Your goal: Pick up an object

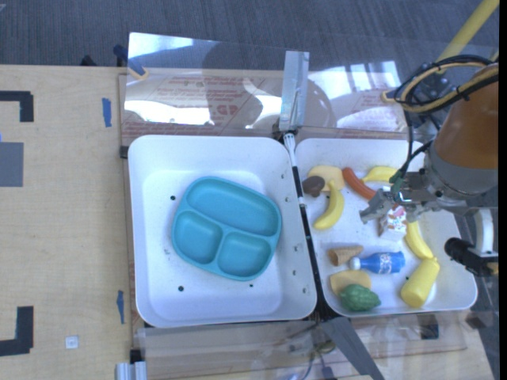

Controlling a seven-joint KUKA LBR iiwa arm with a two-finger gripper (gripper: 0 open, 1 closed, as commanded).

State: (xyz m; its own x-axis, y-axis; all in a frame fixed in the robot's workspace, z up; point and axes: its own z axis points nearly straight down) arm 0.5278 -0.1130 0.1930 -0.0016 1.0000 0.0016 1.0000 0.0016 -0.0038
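My tool [383, 210] hangs low in the right bin [467, 299] among toy food, grip state unreadable, nothing lifted yet.

left white bin [150, 212], centre-left of frame | blue three-compartment plate [226, 228] lying in it | clear plastic panel [206, 85] above the bins, upper centre | blue tape [106, 111] on wooden bench [55, 212], upper left

The arm [467, 145] is cut off by the right edge, and its wrist covers part of the right bin [455, 295]. The gripper [388, 208] blurs into clutter, hiding a small white item [394, 224] beneath. The desk [55, 212] runs off the left edge.
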